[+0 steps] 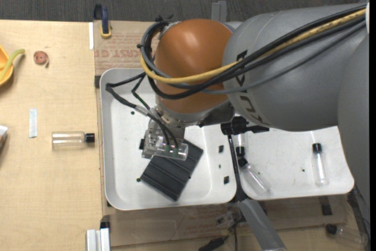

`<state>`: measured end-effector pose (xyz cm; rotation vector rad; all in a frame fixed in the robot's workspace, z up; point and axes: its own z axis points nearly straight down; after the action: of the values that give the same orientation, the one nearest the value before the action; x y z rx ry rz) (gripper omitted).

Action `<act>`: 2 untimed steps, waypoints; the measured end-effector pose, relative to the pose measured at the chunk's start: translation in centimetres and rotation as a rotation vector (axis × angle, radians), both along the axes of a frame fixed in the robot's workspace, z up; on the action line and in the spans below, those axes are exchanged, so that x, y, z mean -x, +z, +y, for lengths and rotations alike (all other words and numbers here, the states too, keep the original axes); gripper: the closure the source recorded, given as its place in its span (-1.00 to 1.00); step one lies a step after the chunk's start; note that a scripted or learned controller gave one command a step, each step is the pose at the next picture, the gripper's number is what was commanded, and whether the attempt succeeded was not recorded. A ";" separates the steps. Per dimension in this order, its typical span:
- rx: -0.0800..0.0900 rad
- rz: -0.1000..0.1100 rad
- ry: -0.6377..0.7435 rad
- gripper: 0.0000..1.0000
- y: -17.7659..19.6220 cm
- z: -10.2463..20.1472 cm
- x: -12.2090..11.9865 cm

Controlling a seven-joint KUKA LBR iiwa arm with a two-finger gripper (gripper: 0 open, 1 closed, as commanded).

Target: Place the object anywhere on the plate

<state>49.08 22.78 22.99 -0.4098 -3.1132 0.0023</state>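
Ribbed black block point(168, 175) lay at six o'clock in the left bin point(117, 185), under the end effector point(161, 147), whose state I could not tell. It looked stiff, light; narrow sides suit gripping.

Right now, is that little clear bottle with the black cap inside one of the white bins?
No, the bottle lies on its side on the wooden bench, just left of the left bin.

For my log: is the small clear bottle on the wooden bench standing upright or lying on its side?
Lying on its side. The clear bottle rests lengthwise on the wooden bench, its black cap pointing toward the left bin.
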 end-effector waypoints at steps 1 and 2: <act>-0.001 -0.004 0.060 1.00 -13.8 -0.5 1.2; 0.000 -0.003 -0.320 1.00 -13.8 -0.1 1.3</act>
<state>47.83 22.68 9.18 -0.9013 -3.0107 0.0014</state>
